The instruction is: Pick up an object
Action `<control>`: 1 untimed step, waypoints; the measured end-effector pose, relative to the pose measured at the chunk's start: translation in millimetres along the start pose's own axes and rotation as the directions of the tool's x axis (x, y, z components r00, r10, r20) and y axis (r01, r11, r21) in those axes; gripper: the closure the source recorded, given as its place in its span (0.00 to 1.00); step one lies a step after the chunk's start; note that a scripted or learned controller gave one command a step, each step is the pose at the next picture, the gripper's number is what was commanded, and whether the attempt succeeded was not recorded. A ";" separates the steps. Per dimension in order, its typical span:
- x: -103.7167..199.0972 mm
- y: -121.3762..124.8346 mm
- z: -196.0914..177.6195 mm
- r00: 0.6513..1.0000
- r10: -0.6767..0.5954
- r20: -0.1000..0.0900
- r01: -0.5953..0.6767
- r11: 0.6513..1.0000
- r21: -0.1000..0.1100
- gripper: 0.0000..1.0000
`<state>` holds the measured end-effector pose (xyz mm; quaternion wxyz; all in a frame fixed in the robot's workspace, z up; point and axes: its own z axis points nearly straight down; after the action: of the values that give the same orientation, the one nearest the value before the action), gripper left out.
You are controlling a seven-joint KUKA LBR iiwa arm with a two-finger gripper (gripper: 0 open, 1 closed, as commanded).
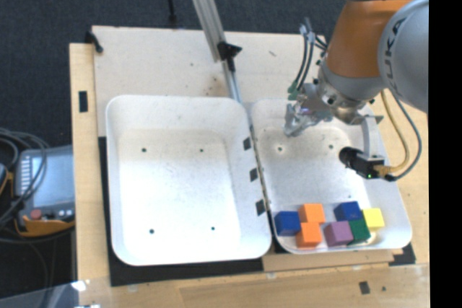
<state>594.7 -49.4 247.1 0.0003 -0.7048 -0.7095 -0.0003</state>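
Two shallow white bins sit side by side on my bench, the left bin (180, 180) and the right bin (317, 162). From my feed the arm (375, 32) comes in from the right, grey with its orange band showing above the wrist, and the gripper (294, 122) hangs over the far part of the right bin, near the wall it shares with the left one. I cannot tell how the jaws stand; the tip is small and blurred against the white floor, and I see nothing caught in it.

All the blocks lie clustered along the near edge of the right bin, well apart from the gripper. Running left to right I make out a blue block (288, 222), an orange block (312, 224) that looks like two cubes stacked or joined, a purple block (337, 233), a second blue block (348, 211), a green block (360, 231) and a yellow block (373, 218). They touch or nearly touch each other.

A slanted metal rail (206, 3) crosses the far side of the bench, ending near the bins' shared corner.
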 end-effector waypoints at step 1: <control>59.1 -16.8 6.8 1.000 -0.001 -0.001 0.001 1.000 0.001 1.00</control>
<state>577.5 9.6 240.4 0.0009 -0.7045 -0.7097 -0.0002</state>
